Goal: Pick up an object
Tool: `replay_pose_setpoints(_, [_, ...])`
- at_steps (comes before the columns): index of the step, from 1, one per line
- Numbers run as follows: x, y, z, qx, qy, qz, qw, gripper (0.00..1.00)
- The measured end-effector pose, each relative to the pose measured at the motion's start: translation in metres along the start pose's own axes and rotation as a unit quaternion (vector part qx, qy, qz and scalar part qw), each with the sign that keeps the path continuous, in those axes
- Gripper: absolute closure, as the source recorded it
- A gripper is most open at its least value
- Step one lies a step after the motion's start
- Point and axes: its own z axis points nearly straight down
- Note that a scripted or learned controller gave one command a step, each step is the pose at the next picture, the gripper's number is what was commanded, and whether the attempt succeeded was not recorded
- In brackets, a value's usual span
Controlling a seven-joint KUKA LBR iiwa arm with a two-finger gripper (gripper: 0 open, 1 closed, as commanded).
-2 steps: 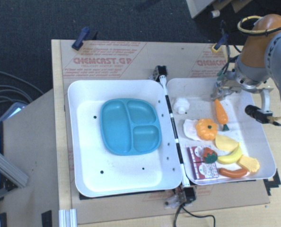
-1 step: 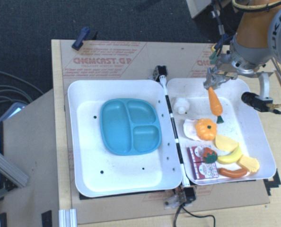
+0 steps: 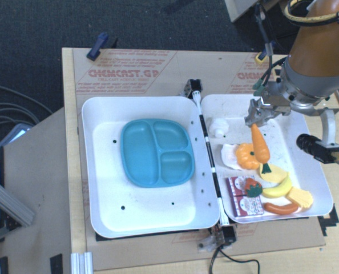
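Sitting in the right bin [image 3: 306, 204], the toy carrot [image 3: 260, 143] runs its long axis roughly up-down, one end up under the pincer [image 3: 259, 114], the other down by the banana [image 3: 277, 188]. Can't tell if the pincer is spread or pinching it. A blue divided plate [image 3: 157, 152] lies in the left bin [image 3: 101, 198]. Both bins rest on a counter [image 3: 129, 70] covered in cardboard printed "CHEMCAST GP", dark carpet [image 3: 44, 16] behind.
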Motion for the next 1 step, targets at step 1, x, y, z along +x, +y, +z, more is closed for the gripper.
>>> replay_pose_setpoints(1, [0.0598,-0.0276,-0.0094,0.001,0.0,0.0,1.0,1.0])
